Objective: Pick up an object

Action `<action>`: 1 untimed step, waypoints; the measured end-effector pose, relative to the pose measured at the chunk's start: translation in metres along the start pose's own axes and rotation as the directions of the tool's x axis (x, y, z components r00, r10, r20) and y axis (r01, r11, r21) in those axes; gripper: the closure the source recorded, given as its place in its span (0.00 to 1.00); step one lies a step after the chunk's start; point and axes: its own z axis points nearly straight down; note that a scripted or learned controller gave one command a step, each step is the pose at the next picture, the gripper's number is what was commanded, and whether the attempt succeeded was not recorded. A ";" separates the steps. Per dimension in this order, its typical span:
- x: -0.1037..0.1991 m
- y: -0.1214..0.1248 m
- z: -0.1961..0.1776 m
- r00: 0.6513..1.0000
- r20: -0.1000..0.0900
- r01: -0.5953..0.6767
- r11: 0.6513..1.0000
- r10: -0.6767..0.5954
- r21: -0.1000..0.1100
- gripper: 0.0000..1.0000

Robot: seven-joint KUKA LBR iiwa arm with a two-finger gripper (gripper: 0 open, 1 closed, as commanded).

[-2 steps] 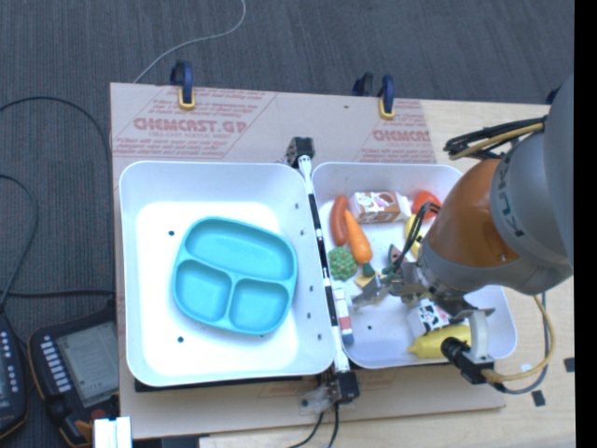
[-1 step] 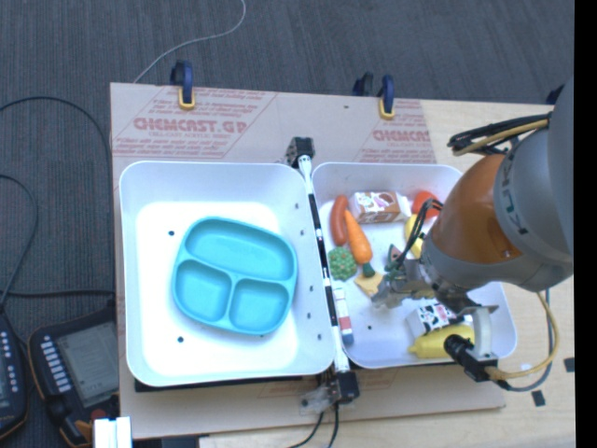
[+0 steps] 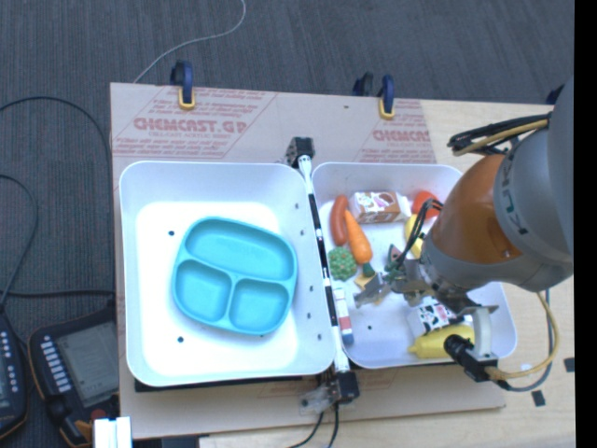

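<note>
Grey gripper (image 3: pixel 375 289) hangs low in the right bin (image 3: pixel 392 351), jaws parted and holding nothing. Broccoli (image 3: pixel 341 263) lies just beside the fingertips, a carrot (image 3: pixel 357 235) beyond it; centre the jaws over one item before closing.

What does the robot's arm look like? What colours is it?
The arm is fat, round and grey, with a shiny orange band above the wrist. Thin black and yellow cables run along it. Its end effector is small, dark metal.

bins (image 3: pixel 216 177): glossy white plastic | tray (image 3: pixel 233 275): smooth blue plastic | floor (image 3: pixel 84 35): matt grey carpet
</note>
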 end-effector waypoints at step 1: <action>-0.006 -0.002 0.020 1.000 -0.003 0.002 1.000 -0.002 0.005 0.00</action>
